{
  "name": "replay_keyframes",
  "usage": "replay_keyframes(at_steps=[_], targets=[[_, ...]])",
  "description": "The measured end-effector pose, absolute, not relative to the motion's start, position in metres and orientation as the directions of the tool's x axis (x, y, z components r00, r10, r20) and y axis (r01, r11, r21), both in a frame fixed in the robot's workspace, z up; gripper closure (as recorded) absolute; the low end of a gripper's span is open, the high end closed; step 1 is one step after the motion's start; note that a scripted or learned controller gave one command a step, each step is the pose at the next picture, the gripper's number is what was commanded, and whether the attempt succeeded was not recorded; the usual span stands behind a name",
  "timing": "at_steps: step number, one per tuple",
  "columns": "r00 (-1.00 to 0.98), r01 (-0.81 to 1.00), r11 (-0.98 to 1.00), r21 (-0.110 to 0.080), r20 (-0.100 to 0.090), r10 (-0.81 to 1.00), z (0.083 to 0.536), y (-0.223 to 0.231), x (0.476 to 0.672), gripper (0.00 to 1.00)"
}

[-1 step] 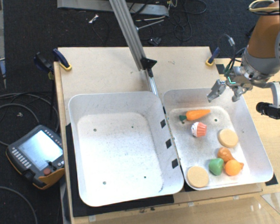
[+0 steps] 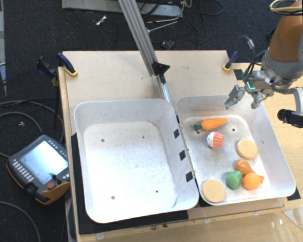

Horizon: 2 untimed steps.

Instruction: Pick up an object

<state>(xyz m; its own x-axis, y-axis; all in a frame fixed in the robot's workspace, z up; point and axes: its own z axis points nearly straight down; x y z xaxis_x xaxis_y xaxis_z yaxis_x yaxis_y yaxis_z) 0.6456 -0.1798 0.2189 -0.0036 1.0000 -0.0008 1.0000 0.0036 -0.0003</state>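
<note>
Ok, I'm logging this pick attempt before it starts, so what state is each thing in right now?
gripper: open, holding nothing, above the right bin's far rim.
right bin: holds all the items.
toy carrot: lying on its side near the bin's far end.
cupcake: tipped on its side.
upper round cookie: lying flat.
lower round cookie: lying flat.
green piece: resting against the orange pieces.

Robotics lab: teach pendant [image 2: 40,169], floor cables [image 2: 14,115], clamped bench [image 2: 119,76].
</note>
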Motion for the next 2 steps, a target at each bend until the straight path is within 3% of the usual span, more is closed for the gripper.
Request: replay_keyframes(at_steps=[2], targets=[[-0.003, 1.000, 0.003, 0.004, -0.001, 1.000, 0.119, -0.168, 0.650, 0.00]])
